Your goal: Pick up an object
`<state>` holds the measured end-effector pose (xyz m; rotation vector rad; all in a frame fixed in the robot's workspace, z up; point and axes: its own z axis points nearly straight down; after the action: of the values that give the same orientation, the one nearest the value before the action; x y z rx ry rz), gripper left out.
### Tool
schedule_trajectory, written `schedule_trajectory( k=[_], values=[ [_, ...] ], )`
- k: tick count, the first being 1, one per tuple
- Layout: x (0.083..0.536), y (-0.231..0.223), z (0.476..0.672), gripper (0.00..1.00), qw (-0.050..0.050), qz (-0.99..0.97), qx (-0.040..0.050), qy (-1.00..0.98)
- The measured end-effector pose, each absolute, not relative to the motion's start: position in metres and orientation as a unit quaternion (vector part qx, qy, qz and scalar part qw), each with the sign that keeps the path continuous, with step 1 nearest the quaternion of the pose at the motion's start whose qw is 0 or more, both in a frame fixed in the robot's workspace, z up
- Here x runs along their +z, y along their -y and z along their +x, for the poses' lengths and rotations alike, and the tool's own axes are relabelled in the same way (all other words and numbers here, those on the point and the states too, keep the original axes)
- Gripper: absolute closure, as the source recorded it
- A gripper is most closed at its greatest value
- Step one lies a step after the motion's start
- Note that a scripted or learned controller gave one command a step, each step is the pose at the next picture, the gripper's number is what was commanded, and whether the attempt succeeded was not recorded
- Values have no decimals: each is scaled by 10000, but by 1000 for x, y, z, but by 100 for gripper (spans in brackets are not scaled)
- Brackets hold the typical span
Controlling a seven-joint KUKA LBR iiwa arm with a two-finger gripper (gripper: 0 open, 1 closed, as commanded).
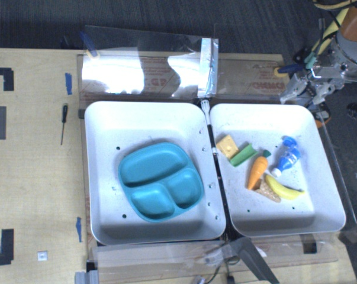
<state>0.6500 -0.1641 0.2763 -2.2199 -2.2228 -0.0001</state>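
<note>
The right bin (243, 218) holds a yellow block (227, 147), a green piece (243, 154), an orange carrot (257, 170), a blue and white bottle (287, 154), a yellow banana (283, 189) and a small tan piece (267, 191). My gripper (311, 93) hangs above the bin's far right corner, away from all of these. Nothing shows between its fingers.
The left bin (101, 135) holds a blue divided tray (160, 181). A clear plastic sheet (145, 70) stands behind the bins. A screwdriver (64, 122) lies on the wooden bench at the left. Cables hang beside the arm at the upper right.
</note>
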Motion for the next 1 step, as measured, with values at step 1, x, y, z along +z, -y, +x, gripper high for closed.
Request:
schedule_trajectory(
  k=[1],
  values=[
    [171, 152, 568, 0, 31, -7328, 24, 6805]
  ],
)
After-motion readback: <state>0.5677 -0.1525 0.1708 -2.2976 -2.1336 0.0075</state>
